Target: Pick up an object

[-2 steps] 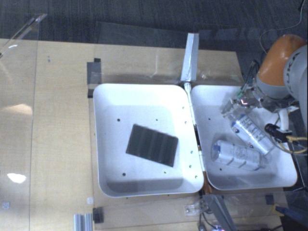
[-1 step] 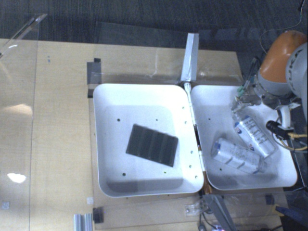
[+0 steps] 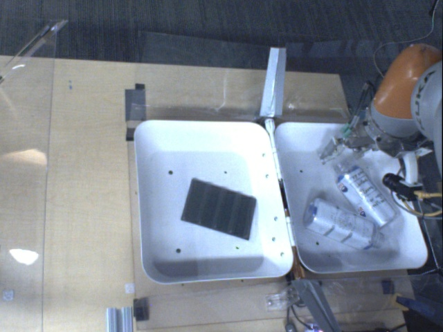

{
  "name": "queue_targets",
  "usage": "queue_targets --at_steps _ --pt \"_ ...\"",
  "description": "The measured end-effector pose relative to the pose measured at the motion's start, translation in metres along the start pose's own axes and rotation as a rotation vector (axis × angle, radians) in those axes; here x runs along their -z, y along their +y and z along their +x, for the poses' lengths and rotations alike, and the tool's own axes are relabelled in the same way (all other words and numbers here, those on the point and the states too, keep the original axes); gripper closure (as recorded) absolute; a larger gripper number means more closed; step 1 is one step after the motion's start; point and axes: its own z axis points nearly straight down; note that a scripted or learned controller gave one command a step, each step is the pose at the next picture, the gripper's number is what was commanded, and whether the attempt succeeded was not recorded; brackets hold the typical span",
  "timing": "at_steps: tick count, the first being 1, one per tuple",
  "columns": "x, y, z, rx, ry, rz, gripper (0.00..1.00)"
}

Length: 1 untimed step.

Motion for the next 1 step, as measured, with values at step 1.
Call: queue_targets --at_steps 1 --pt "-0.0117 -0.0384 -0.0013 0.149 0.001 0.007 0.0"
